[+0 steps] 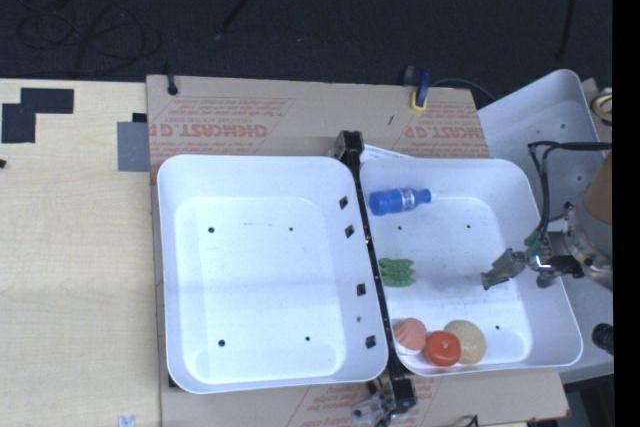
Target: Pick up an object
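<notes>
Now | blue bottle (399, 201) lies flat, long axis left-right, cap right | gripper (503, 271) grip unclear

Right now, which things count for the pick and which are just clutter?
For the pick:
- gripper, over the right bin
- blue bottle
- green object
- red round object
- pink object
- tan round object

Lying about:
- left bin
- cardboard sheet under the bins
- yellow-and-blue clamp at the cardboard's far edge
</notes>
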You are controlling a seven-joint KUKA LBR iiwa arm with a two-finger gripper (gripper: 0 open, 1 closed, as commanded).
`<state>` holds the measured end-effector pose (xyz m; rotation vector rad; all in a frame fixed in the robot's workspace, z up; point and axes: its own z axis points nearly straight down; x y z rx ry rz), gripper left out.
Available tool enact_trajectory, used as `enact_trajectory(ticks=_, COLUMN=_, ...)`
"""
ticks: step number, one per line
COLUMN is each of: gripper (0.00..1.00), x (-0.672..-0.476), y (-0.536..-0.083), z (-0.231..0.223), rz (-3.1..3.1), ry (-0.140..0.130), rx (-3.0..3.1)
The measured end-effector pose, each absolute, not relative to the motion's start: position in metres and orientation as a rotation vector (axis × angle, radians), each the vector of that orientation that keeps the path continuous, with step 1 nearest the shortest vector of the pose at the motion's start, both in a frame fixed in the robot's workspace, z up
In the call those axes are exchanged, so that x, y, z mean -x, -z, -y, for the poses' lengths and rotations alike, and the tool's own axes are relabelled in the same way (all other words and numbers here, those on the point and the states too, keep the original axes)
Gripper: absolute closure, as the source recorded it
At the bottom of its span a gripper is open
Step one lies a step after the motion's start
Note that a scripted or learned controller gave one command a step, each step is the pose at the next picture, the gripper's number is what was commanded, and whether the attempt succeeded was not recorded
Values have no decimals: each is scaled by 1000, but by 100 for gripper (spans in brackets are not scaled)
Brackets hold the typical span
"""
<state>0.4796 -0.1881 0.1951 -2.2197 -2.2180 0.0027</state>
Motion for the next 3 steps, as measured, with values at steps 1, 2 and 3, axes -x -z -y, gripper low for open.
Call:
enact_trajectory(ticks=1, gripper=100, x=-480, y=-205, z=189, rz=2218, ry=-3, rx=2218)
enact_trajectory(ticks=2, gripper=0, x=-480, y=-204, z=189, rz=2214, ry=-3, rx=2221)
enact_trajectory(ticks=3, gripper=100, x=-480, y=-214, z=189, rz=2215, ry=-4, rx=2219)
